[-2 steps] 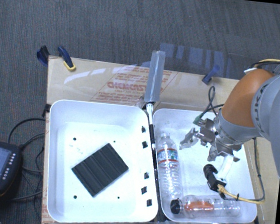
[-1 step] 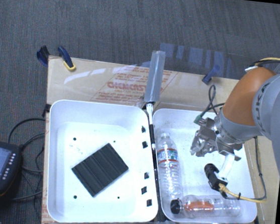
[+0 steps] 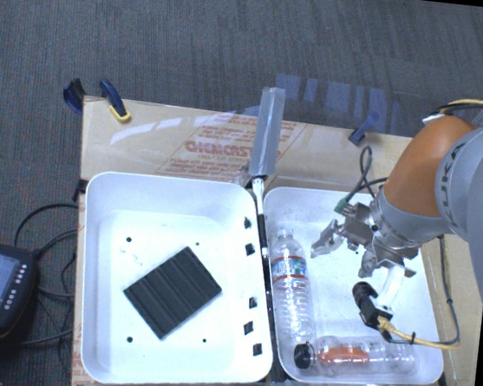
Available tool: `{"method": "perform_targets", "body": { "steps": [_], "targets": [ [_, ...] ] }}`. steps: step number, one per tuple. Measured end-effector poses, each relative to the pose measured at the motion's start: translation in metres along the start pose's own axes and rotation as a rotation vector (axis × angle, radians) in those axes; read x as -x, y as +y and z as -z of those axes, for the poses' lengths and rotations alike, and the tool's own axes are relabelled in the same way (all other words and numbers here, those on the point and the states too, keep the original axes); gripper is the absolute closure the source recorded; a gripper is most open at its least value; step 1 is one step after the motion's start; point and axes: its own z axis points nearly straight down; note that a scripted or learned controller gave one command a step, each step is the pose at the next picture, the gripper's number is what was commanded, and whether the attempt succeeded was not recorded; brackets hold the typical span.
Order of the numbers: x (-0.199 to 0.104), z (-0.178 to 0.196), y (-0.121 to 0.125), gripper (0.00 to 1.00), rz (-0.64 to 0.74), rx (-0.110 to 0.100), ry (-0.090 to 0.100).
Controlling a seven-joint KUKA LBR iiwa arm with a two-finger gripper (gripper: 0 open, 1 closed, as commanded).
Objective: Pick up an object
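In the camera view the gripper [image 3: 346, 241] hangs over the right bin [image 3: 433, 342] at centre right; I cannot tell how its jaws stand. Left of it lies a water bottle [image 3: 292, 286], and another bottle [image 3: 360, 355] lies along the bin's lower edge. The left bin [image 3: 108, 215] holds a dark ribbed pad [image 3: 173, 291].

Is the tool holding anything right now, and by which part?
It cannot be told: the tool hovers above the right white bin, its tips unclear.
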Motion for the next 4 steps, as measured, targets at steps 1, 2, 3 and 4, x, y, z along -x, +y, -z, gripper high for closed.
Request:
{"method": "perform_targets", "body": {
  "steps": [1, 2, 3, 4],
  "targets": [
    [0.054, -0.036, 0.018, 0.00, -0.077, 0.009, 0.000],
    [0.013, -0.074, -0.019, 0.00, 0.046, 0.028, -0.012],
    [0.008, -0.069, -0.021, 1.00, 0.048, 0.012, -0.004],
    [0.014, -0.068, -0.019, 0.00, 0.042, 0.018, -0.012]
  ]
}}
